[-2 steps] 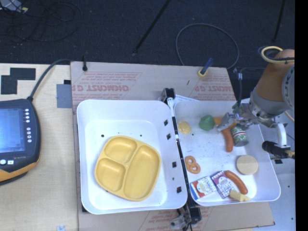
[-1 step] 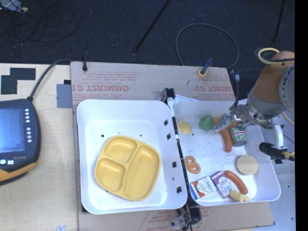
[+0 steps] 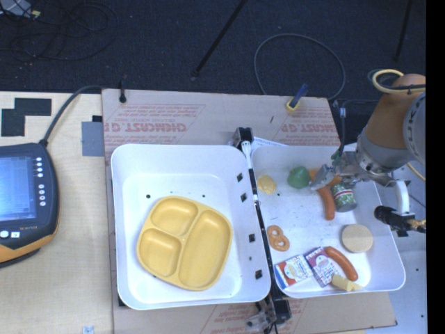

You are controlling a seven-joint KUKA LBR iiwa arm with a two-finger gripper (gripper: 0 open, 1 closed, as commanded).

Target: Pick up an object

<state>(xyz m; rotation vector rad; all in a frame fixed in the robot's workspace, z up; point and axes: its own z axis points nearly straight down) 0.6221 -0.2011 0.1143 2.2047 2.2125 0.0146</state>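
My gripper (image 3: 336, 175) hangs low over the upper right part of the right bin (image 3: 389, 284), at the end of the grey and orange arm (image 3: 389, 127). Directly beneath it lie an orange sausage (image 3: 327, 202) and a small can (image 3: 344, 197) with a green and red label, both partly covered by the gripper. A green round toy (image 3: 299, 177) sits just to the left of it, and a yellow lemon-like piece (image 3: 266, 184) lies further left near the divider.
Lower in the right bin lie a pretzel (image 3: 278, 238), a beige round cookie (image 3: 357, 239), two printed packets (image 3: 306, 268) and another sausage (image 3: 343, 263). The left bin (image 3: 132, 165) holds a yellow divided plate (image 3: 184, 242). A control pendant (image 3: 21, 197) sits far left.
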